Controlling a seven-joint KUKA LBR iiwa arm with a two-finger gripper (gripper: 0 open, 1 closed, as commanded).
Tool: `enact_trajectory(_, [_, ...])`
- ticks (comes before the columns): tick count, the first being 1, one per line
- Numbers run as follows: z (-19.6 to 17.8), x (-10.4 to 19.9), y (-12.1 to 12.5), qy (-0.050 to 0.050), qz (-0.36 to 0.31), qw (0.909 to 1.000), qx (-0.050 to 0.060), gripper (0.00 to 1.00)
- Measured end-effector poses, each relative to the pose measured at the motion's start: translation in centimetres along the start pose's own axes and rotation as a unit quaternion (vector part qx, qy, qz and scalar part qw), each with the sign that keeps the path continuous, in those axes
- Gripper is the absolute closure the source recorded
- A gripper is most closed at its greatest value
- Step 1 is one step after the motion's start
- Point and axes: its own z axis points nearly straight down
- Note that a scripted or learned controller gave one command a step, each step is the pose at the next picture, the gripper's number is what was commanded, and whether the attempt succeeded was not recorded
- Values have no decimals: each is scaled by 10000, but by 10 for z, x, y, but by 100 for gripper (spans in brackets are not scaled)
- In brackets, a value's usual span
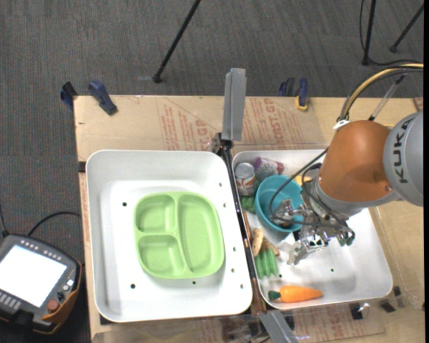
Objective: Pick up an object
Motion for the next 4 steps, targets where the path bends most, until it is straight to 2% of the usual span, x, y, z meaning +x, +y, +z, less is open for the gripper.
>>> enact_trajectory(1, [0,-27,19,-6,134,9999,1,0])
enact_trajectory(2, [5,-78,-24,263,-772,9966,-111,0])
enact_trajectory(3, [-1,-5,-54,1,-773,9970,2,0])
enact_trajectory(4, [0,56,-67,11,-902,9959,-3,0])
